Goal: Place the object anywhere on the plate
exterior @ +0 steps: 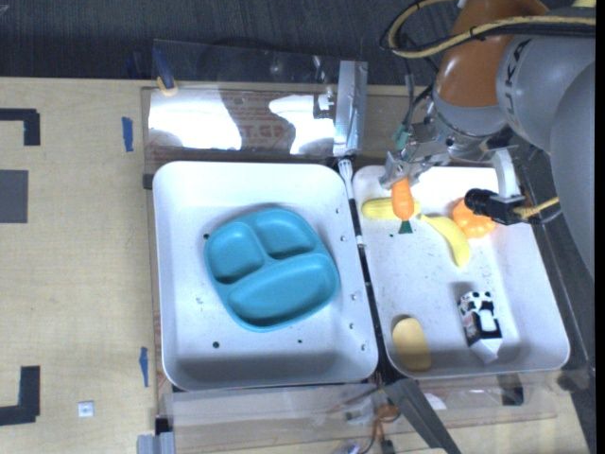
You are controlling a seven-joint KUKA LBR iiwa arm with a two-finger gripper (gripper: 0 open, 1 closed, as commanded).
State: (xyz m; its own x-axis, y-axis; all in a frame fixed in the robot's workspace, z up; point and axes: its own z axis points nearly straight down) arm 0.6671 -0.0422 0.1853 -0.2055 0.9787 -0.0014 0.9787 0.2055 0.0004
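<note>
Arm: grey with an orange band [482, 64], reaching in over the far right corner of the surface [76, 253], yellow and black cables looped above the wrist
Claw: the claw [404, 173] hangs low at the far edge of the right bin [529, 291], close to that bin's far left corner
Claw state: clenched on the carrot, whose orange top sits between the fingertips
Carrot: the small orange carrot [404, 200] hangs straight below the claw, upright, its green end pointing at the bin floor; whether that end touches the floor I cannot tell
Plate: a blue three-part plate [272, 268] lies in the middle of the left bin [180, 348], well apart from the claw and the carrot, with the wall between the two bins in between
Banana: a yellow banana [444, 230] lies just beside the carrot, curving toward the bin's right edge
Orange toy: a small orange thing [470, 218] sits near the far right of the same bin, touching the banana
Carton: a black and white carton [480, 322] lies near the bin's near right corner
Yellow lump: a rounded yellowish piece [409, 340] rests at the near edge of the right bin
</note>
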